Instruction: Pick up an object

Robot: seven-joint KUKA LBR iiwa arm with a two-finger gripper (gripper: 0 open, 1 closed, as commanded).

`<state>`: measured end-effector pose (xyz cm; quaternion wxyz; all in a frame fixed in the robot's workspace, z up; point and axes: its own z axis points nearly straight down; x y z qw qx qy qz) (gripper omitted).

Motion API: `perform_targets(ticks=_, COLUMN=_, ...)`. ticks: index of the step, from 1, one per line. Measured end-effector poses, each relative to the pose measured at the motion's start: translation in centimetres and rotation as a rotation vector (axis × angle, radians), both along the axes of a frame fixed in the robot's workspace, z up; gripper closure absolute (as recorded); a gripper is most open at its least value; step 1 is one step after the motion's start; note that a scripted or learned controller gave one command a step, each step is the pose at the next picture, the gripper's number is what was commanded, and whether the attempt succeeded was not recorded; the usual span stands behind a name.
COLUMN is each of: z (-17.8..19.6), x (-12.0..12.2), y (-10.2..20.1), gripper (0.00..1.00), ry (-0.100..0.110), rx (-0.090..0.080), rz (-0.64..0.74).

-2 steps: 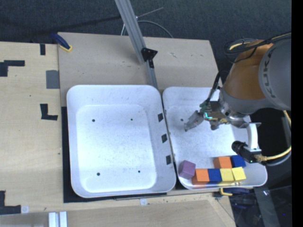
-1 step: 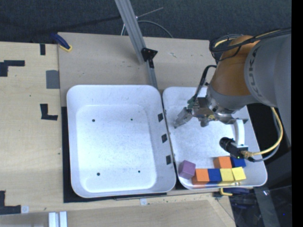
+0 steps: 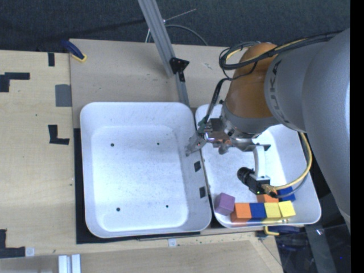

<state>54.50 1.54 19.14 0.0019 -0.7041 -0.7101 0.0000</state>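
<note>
Grey metal, orange-banded: hovering the two-finger gripper [image 3: 213,136] at ten o'clock of the right shallow white plastic bin [image 3: 287,152], showing nothing held, hiding whether parted or closed. Leaving the small purple cube [image 3: 225,202] and row of orange, blue and yellow blocks [image 3: 264,210] lying at six o'clock, picking not yet done.

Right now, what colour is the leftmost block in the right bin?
Purple. The block shows best in the camera view.
</note>
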Motion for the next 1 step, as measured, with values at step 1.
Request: perform_targets(ticks=1, z=-0.01, x=0.67, y=4.50, gripper=0.00, ry=-0.001, rx=-0.001, rz=-0.002)
